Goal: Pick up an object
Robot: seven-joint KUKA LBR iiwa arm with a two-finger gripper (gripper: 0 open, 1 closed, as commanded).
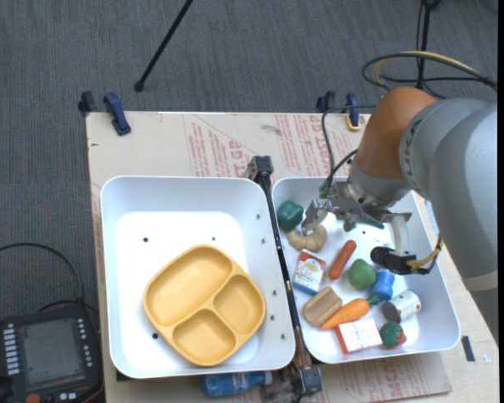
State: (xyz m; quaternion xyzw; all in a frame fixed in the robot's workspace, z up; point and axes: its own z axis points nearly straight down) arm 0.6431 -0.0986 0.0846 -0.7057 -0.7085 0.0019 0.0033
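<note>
Overhead slanted view of two white bins. The gripper (317, 217) hangs over the right bin (443, 321), its jaws parted, just above a tan croissant-shaped toy (308, 239) and beside a dark green toy (289, 215) at its left. Below the tool lie a small carton (309, 272), a red sausage (342, 259), a green ball (361, 274), a bread piece (321, 306) and a carrot (346, 313). Well to its left, the left bin (122, 225) holds a yellow divided tray (204, 305).
</note>
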